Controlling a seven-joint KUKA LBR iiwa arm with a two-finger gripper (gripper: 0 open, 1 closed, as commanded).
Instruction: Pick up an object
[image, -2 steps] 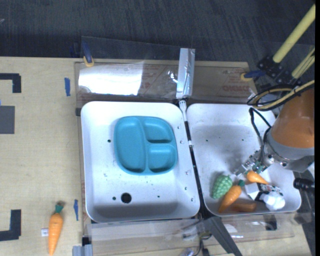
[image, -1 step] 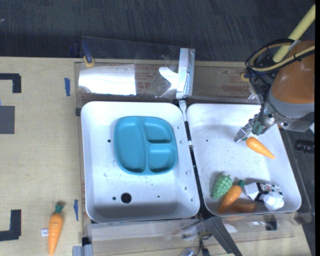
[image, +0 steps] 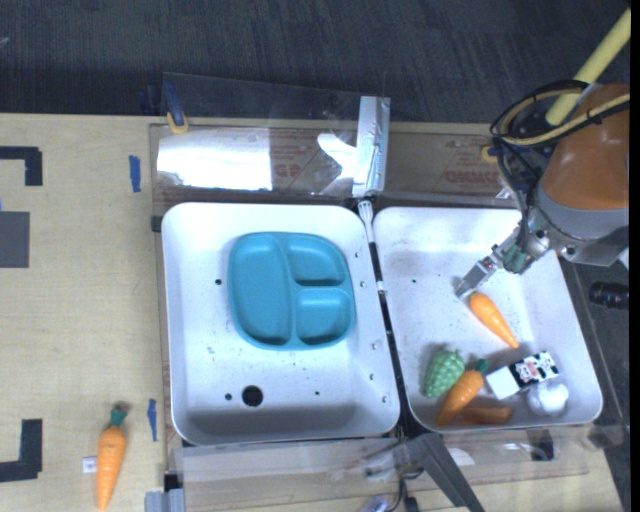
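Orange toy carrot | just below-right of end effector; long axis diagonal | end effector's grip: cannot tell

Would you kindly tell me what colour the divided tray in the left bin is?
The divided tray is plain light blue, clearest in the camera view.
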